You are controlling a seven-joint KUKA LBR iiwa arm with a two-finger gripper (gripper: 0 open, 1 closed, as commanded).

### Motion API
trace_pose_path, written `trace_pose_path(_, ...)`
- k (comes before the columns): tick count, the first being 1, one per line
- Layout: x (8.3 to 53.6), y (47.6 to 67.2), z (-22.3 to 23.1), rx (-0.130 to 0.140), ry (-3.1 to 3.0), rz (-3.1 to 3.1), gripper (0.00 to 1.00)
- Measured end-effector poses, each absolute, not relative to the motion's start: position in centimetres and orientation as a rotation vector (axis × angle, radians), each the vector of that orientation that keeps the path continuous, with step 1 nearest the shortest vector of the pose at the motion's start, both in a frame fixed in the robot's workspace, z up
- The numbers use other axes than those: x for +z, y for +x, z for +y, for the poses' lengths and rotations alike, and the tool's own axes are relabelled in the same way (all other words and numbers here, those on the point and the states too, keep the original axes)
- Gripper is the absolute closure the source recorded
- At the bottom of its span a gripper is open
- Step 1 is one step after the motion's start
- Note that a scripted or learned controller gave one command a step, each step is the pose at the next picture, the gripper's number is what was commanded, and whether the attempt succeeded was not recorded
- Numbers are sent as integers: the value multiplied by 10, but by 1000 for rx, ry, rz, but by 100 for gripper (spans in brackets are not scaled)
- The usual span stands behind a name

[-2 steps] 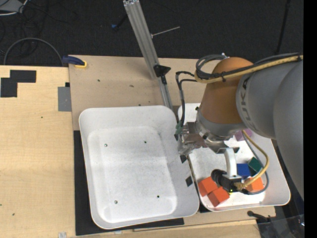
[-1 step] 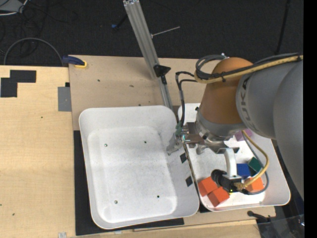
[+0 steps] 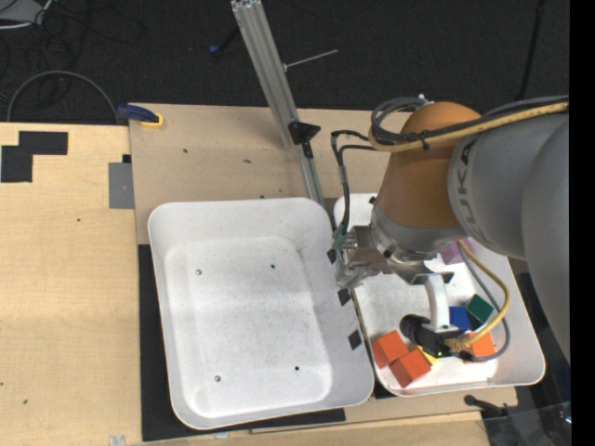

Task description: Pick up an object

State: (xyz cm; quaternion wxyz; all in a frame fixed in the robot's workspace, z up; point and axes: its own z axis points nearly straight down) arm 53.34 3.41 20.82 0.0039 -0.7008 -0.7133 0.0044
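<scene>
In the right bin [image 3: 386, 295], at its near side, lie three orange blocks [image 3: 391, 347] (two touching, one apart by the cable). Just behind are one blue block [image 3: 457, 319] and one green block [image 3: 481, 308], and farther one purple piece [image 3: 452, 249], half hidden. The gripper [image 3: 356, 260] hangs over this bin's left wall; open or closed, I cannot tell. It should better shift toward the near orange pair and descend straight on one, clear of the wall.

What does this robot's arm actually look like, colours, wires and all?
The arm is thick and rounded, with a smooth grey casing and a bulging orange band above the wrist. Letters are printed on the grey shell beside the orange part. Thin black cables loop out near the wrist, and a yellow cable runs along the top.
</scene>
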Motion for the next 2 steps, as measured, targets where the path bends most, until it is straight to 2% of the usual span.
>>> trace_pose_path(1,208,533,34,16,-2194,-2237,0)
trace_pose_path(2,217,542,-4,4,-2226,-2217,0)
